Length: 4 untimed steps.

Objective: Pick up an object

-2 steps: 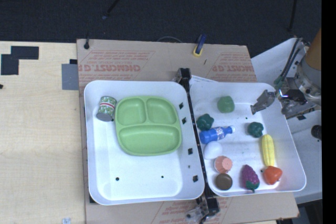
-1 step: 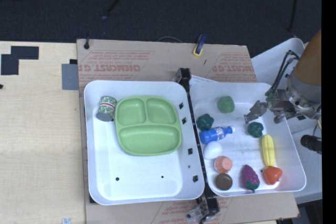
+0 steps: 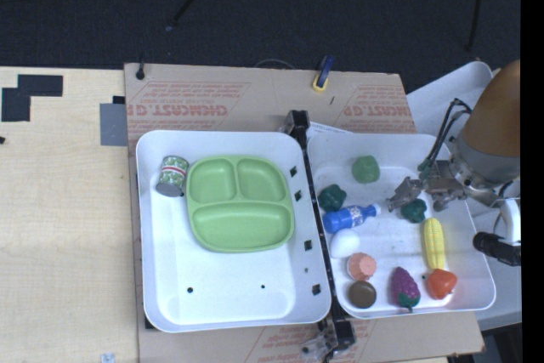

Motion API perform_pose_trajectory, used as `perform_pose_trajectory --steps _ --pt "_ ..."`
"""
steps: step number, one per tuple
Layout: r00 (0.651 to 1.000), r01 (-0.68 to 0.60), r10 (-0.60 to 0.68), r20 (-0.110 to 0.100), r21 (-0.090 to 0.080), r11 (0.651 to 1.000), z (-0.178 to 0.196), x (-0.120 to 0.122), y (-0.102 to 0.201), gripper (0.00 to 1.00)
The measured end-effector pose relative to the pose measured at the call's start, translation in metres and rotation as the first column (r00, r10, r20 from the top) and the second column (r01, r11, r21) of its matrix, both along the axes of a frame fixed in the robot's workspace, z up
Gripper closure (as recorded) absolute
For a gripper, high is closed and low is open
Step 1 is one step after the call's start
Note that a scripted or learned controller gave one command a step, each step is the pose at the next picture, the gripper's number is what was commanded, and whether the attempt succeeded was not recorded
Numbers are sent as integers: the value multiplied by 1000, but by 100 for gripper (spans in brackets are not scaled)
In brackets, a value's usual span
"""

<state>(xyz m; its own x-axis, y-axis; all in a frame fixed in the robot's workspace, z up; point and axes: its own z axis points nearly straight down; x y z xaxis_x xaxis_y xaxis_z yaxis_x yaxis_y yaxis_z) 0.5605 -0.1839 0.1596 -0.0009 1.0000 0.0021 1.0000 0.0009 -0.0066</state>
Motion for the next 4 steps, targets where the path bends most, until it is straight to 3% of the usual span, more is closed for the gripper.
perform_pose_trajectory --steps 2,3,4 --pt "1000 0 0 2 0 1000 -74 -1 0 0" --pt "1000 3 -3 4 0 1000 -62 -1 -1 100" --pt "1000 1 -1 9 -3 1000 -11 9 -6 100"
